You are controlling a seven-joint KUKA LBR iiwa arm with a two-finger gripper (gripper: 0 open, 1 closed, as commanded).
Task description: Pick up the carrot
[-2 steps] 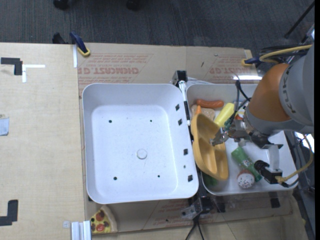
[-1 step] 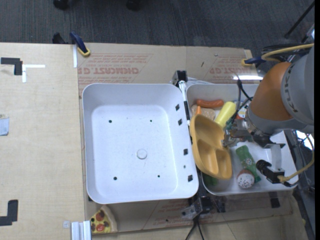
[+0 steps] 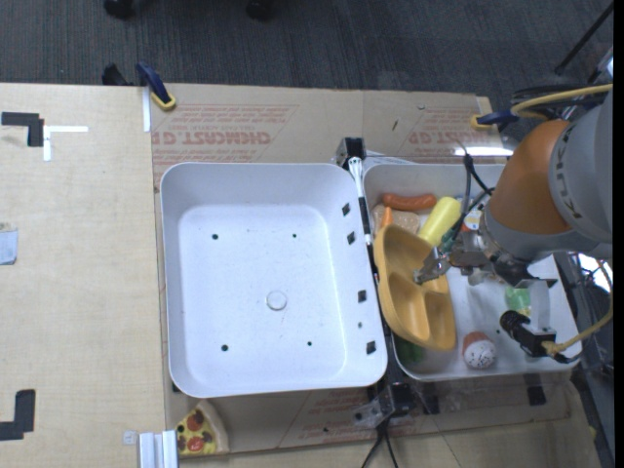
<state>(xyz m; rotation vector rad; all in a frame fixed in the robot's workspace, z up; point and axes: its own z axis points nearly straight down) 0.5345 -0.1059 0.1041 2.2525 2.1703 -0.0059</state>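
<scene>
One carrot (image 3: 409, 202) lies crosswise just beyond your gripper (image 3: 429, 273), toward the right bin's (image 3: 546, 367) far wall; whether its jaws are apart, you cannot tell.

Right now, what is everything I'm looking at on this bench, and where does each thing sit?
Left bin: one, white, middle of the bench, with a small round disc on its floor.
Right bin: one, white, beside the left bin, holding the other items.
Carrot: one, orange, along the right bin's far edge.
Banana: one, yellow, just in front of the carrot.
Scoop-like dish: one, mustard yellow, against the right bin's left wall.
Ball: one, whitish with red marks, near edge of the right bin.
Pizza slice toy: one, yellow and red, on the bench below the left bin.
Gripper: one, metallic, over the dish.
Arm: one, grey and orange, reaching in from the right.
</scene>
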